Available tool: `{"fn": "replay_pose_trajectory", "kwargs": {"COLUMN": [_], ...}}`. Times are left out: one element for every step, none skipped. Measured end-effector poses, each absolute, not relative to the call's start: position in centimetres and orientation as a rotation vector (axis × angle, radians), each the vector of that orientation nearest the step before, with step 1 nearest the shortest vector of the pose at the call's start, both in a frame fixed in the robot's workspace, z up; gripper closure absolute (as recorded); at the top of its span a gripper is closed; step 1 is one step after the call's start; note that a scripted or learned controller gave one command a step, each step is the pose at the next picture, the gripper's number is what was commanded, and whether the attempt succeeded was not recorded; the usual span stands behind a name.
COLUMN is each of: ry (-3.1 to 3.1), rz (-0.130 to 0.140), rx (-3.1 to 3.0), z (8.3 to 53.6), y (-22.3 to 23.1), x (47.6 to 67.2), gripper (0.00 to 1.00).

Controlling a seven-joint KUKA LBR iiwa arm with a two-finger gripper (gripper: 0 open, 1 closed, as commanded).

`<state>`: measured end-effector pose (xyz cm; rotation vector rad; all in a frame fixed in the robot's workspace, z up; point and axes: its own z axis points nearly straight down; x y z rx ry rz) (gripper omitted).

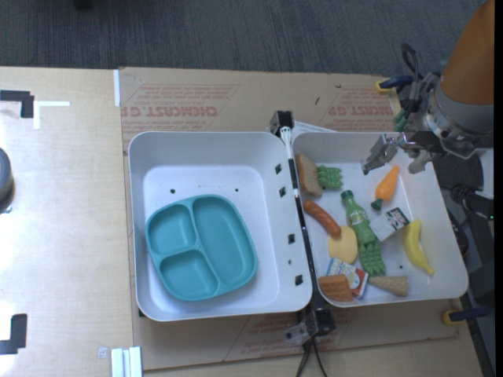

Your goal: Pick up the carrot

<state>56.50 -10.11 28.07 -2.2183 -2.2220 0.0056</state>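
The claw (399,154) hangs over the right bin's (452,234) upper part with its fingers spread apart, gripping nothing. The carrot (386,185) lies just below it on the bin floor, near a green bottle (357,217) and a banana (416,247).

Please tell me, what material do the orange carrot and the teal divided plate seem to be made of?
The small orange carrot with a green stub looks like moulded plastic: even colour, smooth skin, toy-like shape. The teal three-compartment plate seems hard plastic with a matte finish: uniform colour, rounded moulded ridges. Neither can be confirmed by sight.
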Motion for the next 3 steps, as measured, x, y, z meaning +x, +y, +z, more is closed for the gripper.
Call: {"fn": "replay_pose_trajectory", "kwargs": {"ry": [-2.016,-1.984,-1.985], "rz": [0.006,0.004,0.006], "rx": [-2.405,-2.436,-2.436], "z": [18.4,9.1,10.1], "y": [-15.2,-19.4,-19.4], "x": [59.1,62.4,62.4], "gripper": [0.0,0.0,1.0]}}
